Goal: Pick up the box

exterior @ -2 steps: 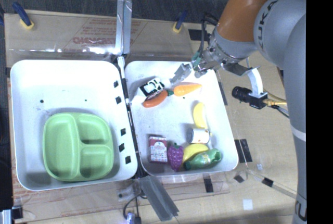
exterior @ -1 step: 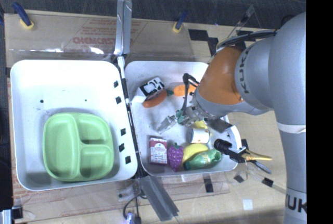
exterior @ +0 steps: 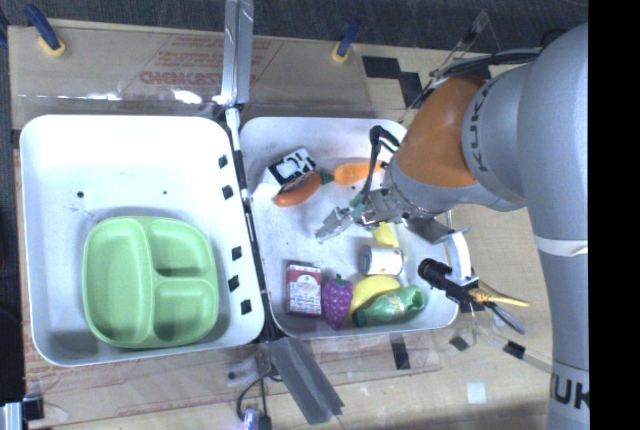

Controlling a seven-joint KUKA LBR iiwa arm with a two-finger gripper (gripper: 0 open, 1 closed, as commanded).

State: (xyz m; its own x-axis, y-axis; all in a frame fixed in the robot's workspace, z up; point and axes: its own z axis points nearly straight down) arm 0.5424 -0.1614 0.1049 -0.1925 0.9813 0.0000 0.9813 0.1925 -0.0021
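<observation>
The box [exterior: 304, 289] is small and dark red with a printed label, and it stands near the front edge of the right bin [exterior: 262, 148]. My gripper [exterior: 334, 222] hangs over the middle of that bin, behind the box and slightly to its right, well apart from it. Its metal fingers [exterior: 324, 231] point left and are spread, with nothing between them.
Purple grapes [exterior: 337, 299], a yellow banana [exterior: 372, 288] and a green vegetable [exterior: 392, 305] lie right beside the box. A carrot [exterior: 298, 190], a black-and-white item [exterior: 292, 165] and an orange piece [exterior: 350, 172] lie at the back. The left bin [exterior: 60, 168] holds a green divided plate [exterior: 150, 280].
</observation>
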